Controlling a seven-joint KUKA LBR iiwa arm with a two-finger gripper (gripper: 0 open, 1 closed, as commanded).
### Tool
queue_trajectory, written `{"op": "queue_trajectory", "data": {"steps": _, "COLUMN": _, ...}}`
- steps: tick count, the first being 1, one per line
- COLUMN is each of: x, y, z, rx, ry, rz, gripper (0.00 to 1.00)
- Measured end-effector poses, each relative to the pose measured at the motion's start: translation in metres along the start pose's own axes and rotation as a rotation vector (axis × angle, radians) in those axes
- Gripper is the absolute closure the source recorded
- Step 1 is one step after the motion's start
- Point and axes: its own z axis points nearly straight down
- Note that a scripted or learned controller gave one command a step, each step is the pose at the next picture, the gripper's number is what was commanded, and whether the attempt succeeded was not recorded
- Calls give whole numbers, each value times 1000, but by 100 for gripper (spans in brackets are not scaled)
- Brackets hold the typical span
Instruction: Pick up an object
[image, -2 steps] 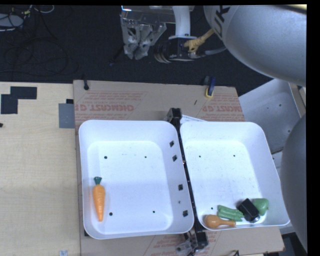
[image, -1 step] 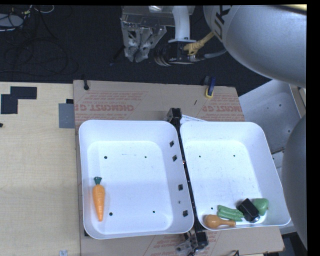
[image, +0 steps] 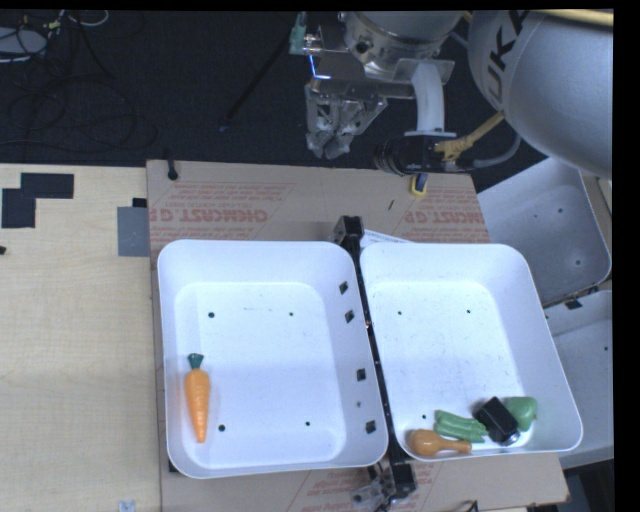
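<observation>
Camera view: I see the gripper (image: 335, 130) up high, above the far edge of the bench, beyond both bins and well apart from everything in them. Can't tell how it's set from this angle. Nothing visible in it. Left bin (image: 250, 262) has a carrot (image: 197, 397) lying near its left wall, at the near corner. Right bin (image: 450, 262) has a cluster in its near right corner: orange pear-shaped piece (image: 436, 443), green pod (image: 460, 427), black block (image: 497, 419), green piece (image: 522, 408), touching or just beside each other.
</observation>
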Motion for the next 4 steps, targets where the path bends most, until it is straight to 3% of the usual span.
{"op": "queue_trajectory", "data": {"steps": 1, "x": 60, "y": -1, "z": -25, "rx": -9, "ry": 6, "rz": -13, "gripper": 100}}
{"op": "queue_trajectory", "data": {"steps": 2, "x": 77, "y": -1, "z": -12, "rx": -3, "ry": 3, "rz": -10, "gripper": 100}}
{"op": "queue_trajectory", "data": {"steps": 3, "x": 77, "y": -2, "z": -63, "rx": -11, "ry": 5, "rz": -12, "gripper": 100}}
{"op": "queue_trajectory", "data": {"steps": 4, "x": -24, "y": 0, "z": -61, "rx": -6, "ry": 1, "rz": 2, "gripper": 100}}
